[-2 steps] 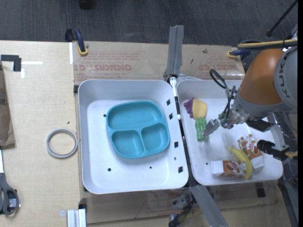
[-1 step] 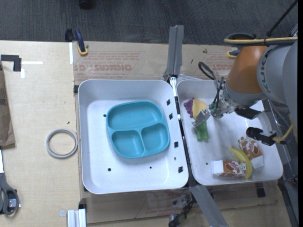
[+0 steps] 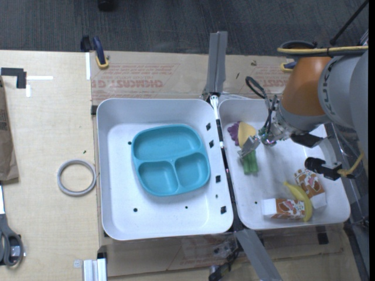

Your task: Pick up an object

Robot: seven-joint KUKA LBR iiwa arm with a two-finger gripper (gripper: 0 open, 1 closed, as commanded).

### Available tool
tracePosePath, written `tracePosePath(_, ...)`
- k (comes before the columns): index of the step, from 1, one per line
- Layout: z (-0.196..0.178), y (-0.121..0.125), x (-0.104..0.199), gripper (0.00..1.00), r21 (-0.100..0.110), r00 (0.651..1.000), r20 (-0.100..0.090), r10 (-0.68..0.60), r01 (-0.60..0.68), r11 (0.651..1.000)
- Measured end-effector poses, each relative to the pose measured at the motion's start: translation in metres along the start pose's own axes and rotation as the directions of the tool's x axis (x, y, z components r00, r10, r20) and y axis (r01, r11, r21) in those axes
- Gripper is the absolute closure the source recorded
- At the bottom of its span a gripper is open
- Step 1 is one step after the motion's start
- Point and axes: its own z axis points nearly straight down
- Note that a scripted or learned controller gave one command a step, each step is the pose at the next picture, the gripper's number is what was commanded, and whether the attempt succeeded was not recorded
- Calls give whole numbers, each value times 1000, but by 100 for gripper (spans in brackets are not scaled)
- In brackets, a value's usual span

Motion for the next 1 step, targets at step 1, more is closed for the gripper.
tracePosePath(1, -9, 0, -1, 100, -1, 1000, 1, 0, 0, 1000)
